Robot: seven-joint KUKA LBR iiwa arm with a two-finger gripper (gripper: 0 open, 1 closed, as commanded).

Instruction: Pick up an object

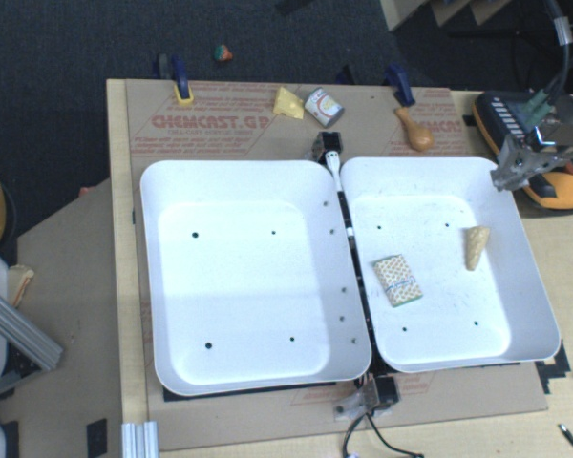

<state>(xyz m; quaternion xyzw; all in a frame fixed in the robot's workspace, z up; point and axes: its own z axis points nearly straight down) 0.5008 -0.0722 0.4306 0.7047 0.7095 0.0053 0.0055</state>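
Your table (pixel 220 122) is a brown board printed "CHEMCAST", with two blue clamps, one at (pixel 180 74) and one at (pixel 397 84), on its far edge. Loose on the board behind the bins: a yellow wedge (pixel 287 104), a small white box (pixel 324 107) just beside it, and a tan wooden piece with a rounded end (pixel 414 130) nearer the right clamp. A black clip (pixel 328 147) sits at the far end of the seam between the bins; cabling and a connector (pixel 377 395) hang off the near end. On the dark carpet beyond you have a small multicoloured object (pixel 223 53). Aluminium extrusion (pixel 17 332) at lower left.
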